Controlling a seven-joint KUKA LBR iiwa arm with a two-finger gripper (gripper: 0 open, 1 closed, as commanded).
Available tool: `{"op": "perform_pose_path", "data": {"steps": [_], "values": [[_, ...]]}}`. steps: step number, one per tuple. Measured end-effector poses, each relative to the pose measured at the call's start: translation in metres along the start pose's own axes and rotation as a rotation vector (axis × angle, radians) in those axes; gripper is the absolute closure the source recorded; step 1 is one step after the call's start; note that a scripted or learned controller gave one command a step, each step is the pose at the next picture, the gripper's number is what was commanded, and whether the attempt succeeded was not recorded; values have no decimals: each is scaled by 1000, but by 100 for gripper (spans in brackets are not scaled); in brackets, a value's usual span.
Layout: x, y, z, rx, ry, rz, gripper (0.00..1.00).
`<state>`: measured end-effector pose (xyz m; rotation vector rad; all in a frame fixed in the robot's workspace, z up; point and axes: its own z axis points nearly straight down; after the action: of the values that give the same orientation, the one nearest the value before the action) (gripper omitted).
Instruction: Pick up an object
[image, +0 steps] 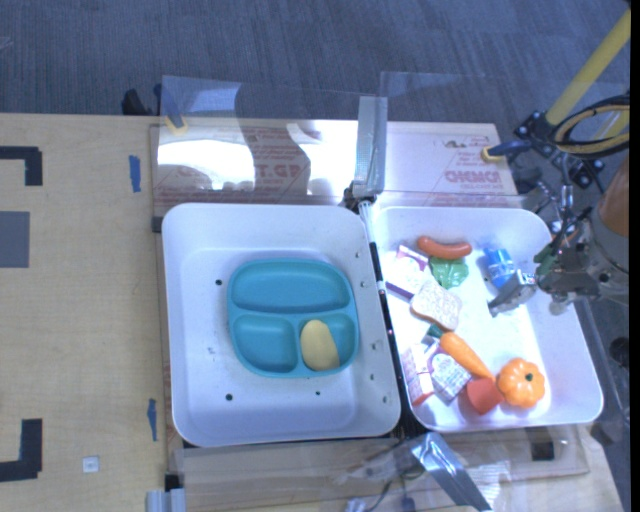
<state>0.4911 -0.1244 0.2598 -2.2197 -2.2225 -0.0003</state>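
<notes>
one smooth yellow oval (319, 344) lies in a glossy teal tray (290, 290); end effector (512, 292) grip state unclear.

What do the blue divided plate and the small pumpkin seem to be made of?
The blue divided plate looks like moulded plastic with a smooth, matte finish: uniform colour, rounded compartment ridges. The pumpkin is probably a plastic toy: glossy orange skin with a small highlight and even ribs, though rubber is possible.
</notes>
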Motion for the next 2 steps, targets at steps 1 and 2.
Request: {"op": "perform_pose_path", "data": {"steps": [1, 2], "values": [[22, 9, 121, 11, 2, -15, 0], [21, 1, 167, -17, 4, -167, 0]]}}
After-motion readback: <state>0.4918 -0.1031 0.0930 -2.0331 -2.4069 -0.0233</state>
